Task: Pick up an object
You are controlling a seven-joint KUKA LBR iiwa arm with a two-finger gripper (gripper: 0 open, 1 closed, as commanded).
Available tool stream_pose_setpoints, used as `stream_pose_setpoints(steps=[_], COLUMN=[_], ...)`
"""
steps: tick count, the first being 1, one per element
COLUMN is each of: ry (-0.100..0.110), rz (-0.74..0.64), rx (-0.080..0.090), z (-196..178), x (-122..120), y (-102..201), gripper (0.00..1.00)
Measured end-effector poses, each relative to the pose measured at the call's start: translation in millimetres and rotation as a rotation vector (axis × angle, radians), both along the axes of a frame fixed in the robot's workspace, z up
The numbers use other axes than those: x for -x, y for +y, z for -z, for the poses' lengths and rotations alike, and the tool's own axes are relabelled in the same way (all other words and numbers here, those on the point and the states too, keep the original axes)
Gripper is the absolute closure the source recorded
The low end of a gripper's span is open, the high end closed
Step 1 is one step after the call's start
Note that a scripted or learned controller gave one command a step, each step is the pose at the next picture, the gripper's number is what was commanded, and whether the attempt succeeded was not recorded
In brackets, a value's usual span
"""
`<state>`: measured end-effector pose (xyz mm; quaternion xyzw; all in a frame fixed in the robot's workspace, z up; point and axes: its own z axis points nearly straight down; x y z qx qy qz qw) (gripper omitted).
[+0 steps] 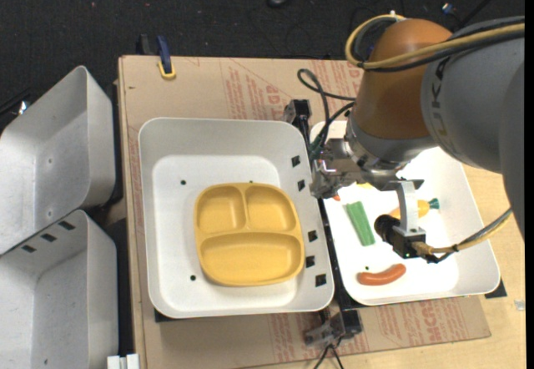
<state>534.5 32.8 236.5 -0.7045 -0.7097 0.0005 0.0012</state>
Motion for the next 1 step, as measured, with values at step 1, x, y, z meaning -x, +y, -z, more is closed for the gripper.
stream_pose_setpoints(steps=[1], ry=[-0.003], rz=[-0.001], rx=[0.0], z=[-8.0], x=[0.0], y=[54.3], gripper=[1.0])
